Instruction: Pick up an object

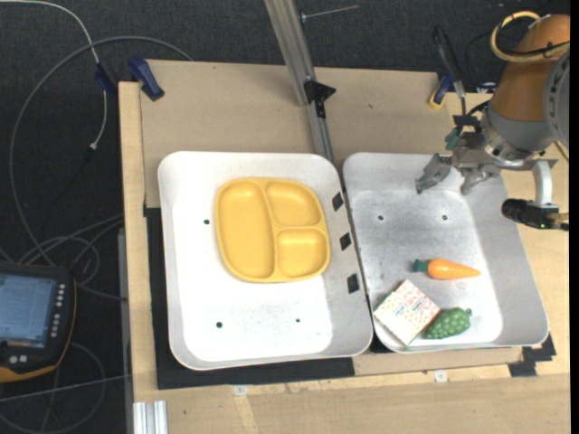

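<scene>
Orange and easy to spot, the toy carrot (449, 268) is the likeliest candidate for the pick: it lies alone on the bare floor of the right bin (398, 233), toward that bin's right edge and somewhat nearer its front edge than its back. Its long axis runs roughly parallel to the bin's front edge, with the green stalk end toward the divide between the two bins and the pointed tip toward the right edge, dipping very slightly to the front. The gripper (455, 175) hangs over the back part of the same bin, near its back edge, with its two fingers spread wide and nothing between them; it is well apart from the carrot. To do this step well, I would judge that the gripper should travel toward the front edge until it is over the thick middle of the carrot, turn so the fingers close across the short width and not along the length, and descend far enough to straddle the body before shutting. The taper means a grasp near the tip could slip out. A small patterned box (407, 311) sits at the front edge, overhanging toward the front left corner, with a green bumpy toy (450, 323) just beside it; both lie close together, which makes them harder targets. A yellow divided tray (271, 228) rests in the left bin (185, 269).
</scene>
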{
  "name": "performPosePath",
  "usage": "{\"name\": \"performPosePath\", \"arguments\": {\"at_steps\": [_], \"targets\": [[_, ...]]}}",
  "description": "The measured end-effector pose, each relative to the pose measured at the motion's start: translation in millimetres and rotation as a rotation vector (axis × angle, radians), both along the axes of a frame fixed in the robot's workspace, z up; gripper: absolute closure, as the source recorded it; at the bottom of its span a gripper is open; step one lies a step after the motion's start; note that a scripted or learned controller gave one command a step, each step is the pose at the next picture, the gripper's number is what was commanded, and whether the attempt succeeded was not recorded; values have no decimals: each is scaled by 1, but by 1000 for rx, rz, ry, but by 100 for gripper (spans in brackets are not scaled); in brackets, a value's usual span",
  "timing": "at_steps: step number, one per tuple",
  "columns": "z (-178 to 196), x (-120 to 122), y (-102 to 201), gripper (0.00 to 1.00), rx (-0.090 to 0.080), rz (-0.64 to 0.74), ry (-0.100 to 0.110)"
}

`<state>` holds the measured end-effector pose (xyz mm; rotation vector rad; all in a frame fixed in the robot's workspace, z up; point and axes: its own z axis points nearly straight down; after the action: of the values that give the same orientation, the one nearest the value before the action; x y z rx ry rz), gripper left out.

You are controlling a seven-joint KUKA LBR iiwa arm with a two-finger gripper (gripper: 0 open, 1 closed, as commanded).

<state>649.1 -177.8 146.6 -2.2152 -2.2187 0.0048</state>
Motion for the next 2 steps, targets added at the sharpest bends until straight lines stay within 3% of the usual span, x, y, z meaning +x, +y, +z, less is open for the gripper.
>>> {"name": "performPosePath", "arguments": {"at_steps": [1, 2], "targets": [[-53, -1, 1, 0, 0, 0, 1], [-37, 2, 1, 100, -3, 2, -8]]}}
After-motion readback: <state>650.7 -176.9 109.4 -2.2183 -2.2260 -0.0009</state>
